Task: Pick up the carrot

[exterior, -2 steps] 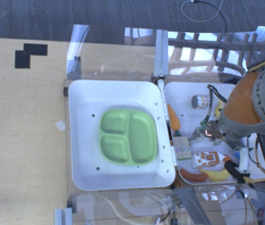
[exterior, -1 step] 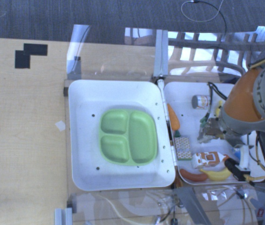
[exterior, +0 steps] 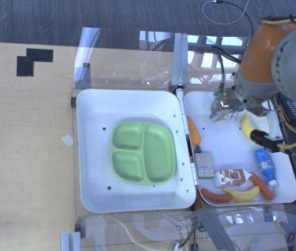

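Beside the right bin's left wall lies the carrot — tool apart, grip unreadable.

Arm cut off by right frame edge. Gripper fingers too small and blurred to judge. Yellow item beside gripper partly hidden under arm. Toy pack print unreadable.

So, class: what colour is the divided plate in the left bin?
Light green: the divided plate, seen clearly in the camera view.
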Tool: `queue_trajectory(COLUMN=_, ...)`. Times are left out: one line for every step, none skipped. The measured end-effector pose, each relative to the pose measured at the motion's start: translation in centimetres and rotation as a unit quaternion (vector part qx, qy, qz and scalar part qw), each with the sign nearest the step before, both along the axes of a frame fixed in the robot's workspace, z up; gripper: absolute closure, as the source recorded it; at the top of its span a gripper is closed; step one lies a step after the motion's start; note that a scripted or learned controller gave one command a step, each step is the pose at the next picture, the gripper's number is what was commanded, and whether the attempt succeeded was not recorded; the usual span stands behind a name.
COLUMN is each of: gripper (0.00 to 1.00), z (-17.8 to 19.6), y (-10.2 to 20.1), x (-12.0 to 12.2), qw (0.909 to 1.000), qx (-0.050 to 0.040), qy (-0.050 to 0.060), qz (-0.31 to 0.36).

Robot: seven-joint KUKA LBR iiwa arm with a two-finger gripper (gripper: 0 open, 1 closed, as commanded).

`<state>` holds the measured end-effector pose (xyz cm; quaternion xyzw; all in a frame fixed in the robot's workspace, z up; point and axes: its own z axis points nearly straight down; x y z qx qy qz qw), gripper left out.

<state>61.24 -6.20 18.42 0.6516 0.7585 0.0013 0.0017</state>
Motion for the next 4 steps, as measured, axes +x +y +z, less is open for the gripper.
queue_trajectory(gripper=1.00, z=-5.1, y=-2.4, x=-8.4, qw=1.0000, qx=0.0002, qy=0.002, qz=-0.008)
queue_trajectory(gripper=1.00, z=0.0, y=0.7, x=-3.8, qw=0.9961, qx=-0.0004, qy=0.000, qz=0.088)
queue_trajectory(gripper=1.00, z=-9.5, y=-2.7, x=-4.6, qw=0.9998, qx=0.0005, qy=-0.003, qz=-0.021)
queue_trajectory(gripper=1.00, z=-9.4, y=-2.3, x=-5.5, qw=0.9828, qx=0.0021, qy=-0.007, qz=-0.184)
